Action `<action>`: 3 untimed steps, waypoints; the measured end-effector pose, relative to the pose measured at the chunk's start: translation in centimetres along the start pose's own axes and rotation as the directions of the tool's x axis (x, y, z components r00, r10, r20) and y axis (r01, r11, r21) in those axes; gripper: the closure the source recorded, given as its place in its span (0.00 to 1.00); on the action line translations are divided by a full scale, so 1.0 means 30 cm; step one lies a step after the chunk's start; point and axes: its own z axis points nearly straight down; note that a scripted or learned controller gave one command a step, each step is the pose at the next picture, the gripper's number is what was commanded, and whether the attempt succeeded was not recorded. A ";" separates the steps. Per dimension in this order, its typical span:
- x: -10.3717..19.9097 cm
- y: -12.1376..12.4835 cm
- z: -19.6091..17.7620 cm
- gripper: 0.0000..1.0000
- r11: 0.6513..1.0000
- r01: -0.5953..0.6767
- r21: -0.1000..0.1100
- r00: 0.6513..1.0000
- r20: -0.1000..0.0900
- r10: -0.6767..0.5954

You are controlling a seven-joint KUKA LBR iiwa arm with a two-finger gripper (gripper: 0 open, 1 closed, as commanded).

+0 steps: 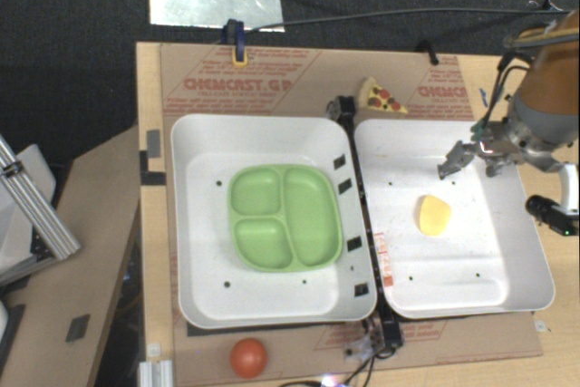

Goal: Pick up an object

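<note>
A small yellow object (434,215) lies in the middle of the right bin (507,285). My gripper (473,162) hangs over the far part of that bin, up and to the right of the yellow object and apart from it. Its fingers (452,163) stand spread open with nothing between them. A green divided plate (284,216) rests in the left bin (195,195).
A toy pizza slice (382,97) lies on the bench behind the bins. A red ball (248,356) sits in front of the left bin. Black clips run along the wall between the bins (355,213). A black fitting (553,215) juts in at the right bin's edge.
</note>
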 end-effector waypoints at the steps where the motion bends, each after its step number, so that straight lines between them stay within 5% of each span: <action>1: -0.028 0.014 0.186 0.00 1.000 -0.001 -0.001 1.000 0.000 0.001; 2: -0.026 0.014 0.341 0.00 1.000 0.000 0.001 1.000 -0.001 0.000; 3: -0.027 0.020 0.296 1.00 1.000 0.000 -0.005 1.000 0.000 0.000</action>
